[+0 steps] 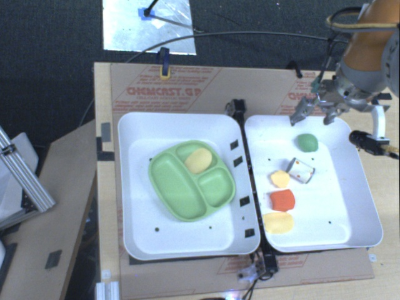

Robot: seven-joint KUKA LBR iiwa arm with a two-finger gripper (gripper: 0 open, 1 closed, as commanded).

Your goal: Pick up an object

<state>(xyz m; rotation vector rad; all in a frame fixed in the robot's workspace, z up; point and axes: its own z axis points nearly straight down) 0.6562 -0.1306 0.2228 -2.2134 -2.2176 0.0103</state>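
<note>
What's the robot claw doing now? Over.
Gripper open, holding nothing, above the right bin's far edge. Green ball just below it. Nothing in the way.

My arm entering from the upper right of the frame, orange band above the grey wrist, claw (312,112) pointing down-left, its two fingers spread apart, nothing between them

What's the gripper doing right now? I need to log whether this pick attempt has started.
Gripper: open, holding nothing, above the far edge of the right bin, just behind the green ball.
</note>
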